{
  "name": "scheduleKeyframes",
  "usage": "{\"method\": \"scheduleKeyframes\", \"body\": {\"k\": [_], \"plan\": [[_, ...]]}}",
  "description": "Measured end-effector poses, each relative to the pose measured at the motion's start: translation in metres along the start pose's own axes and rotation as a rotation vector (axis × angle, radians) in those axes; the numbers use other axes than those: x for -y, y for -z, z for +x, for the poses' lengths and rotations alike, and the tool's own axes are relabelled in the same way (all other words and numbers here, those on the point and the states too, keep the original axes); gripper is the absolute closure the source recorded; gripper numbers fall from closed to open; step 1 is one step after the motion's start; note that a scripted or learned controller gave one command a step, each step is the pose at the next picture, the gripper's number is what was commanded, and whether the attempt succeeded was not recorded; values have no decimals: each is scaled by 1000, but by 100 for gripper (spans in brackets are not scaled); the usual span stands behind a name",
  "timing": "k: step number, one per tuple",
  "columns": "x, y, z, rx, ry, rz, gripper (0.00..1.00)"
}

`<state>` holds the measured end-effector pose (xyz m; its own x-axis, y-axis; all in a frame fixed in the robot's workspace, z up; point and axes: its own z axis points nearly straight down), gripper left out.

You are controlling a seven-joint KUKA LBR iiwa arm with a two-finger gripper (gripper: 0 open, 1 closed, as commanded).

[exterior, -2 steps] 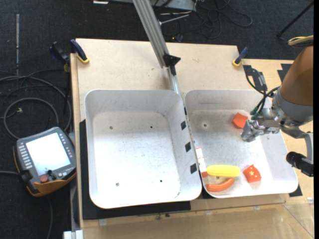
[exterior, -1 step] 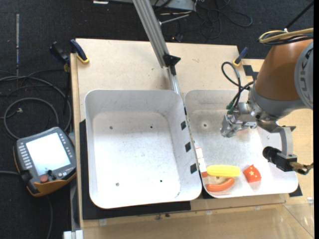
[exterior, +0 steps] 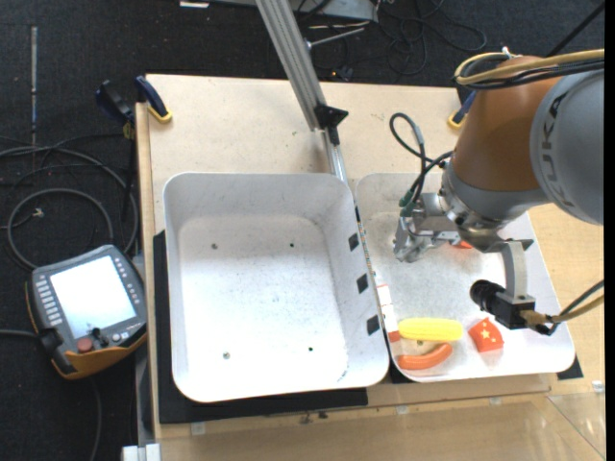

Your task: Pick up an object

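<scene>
My gripper (exterior: 411, 246) hangs low over the middle of the right bin (exterior: 538, 358), its metal fingers pointing down at the speckled floor. Nothing shows between them. A yellow corn-shaped piece (exterior: 430, 329) lies near the bin's front, below the gripper. A curved orange piece (exterior: 426, 355) lies just in front of it, touching the front wall. A small red block (exterior: 486, 334) sits to their right. A sliver of something orange-red (exterior: 463, 244) peeks out under the wrist, mostly hidden.
The left bin (exterior: 255, 277) stands beside the right one, sharing a raised wall. A slanted metal pole (exterior: 293, 51) comes down to the bins' back edge. A black camera mount (exterior: 504, 303) hangs from the wrist. A teach pendant (exterior: 86, 305) lies off the bench at left.
</scene>
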<state>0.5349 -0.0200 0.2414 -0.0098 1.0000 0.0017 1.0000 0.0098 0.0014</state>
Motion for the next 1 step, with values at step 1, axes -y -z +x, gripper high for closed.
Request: {"method": "scheduleKeyframes", "body": {"k": [1], "plan": [[-12,-2,43,0,-2,1,100]]}}
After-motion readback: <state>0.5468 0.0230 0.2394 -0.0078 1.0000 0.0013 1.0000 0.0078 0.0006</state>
